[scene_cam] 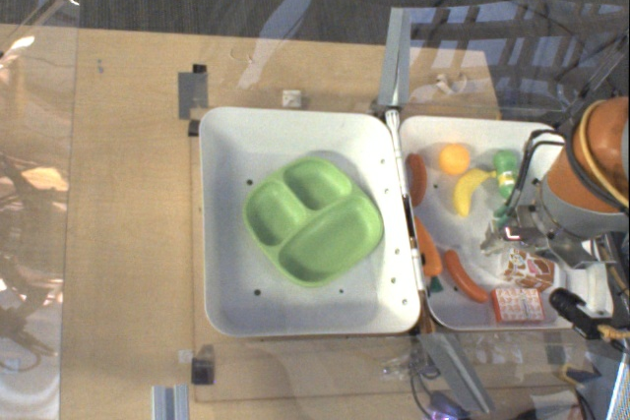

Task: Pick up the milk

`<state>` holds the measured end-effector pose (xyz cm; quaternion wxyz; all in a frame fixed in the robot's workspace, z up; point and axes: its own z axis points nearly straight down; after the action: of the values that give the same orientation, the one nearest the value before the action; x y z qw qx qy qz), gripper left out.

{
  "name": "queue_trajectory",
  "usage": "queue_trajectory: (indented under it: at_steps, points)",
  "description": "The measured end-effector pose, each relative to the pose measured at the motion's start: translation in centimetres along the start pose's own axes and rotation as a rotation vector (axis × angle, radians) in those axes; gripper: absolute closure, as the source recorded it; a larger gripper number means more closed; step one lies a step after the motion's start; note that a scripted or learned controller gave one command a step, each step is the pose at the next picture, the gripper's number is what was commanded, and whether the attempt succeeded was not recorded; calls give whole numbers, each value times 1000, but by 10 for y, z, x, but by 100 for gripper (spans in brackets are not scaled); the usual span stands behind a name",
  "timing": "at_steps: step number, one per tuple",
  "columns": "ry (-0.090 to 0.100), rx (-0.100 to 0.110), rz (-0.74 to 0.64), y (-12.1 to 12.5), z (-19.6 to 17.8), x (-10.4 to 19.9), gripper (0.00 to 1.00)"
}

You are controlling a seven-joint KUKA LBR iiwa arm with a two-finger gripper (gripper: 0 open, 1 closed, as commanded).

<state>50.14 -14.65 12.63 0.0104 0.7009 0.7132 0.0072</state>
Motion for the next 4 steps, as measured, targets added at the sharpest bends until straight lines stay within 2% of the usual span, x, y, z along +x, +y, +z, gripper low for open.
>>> queue_trajectory:
  at_steps: [1,2,3,4]
  points:
    - [2,3,-107,-9,32,-58,100]
    - [5,17,-144,37,-54,-11,100]
    - [3,10,-333,41,31,-50,100]
    - [3,10,-333,41,32,-50,0]
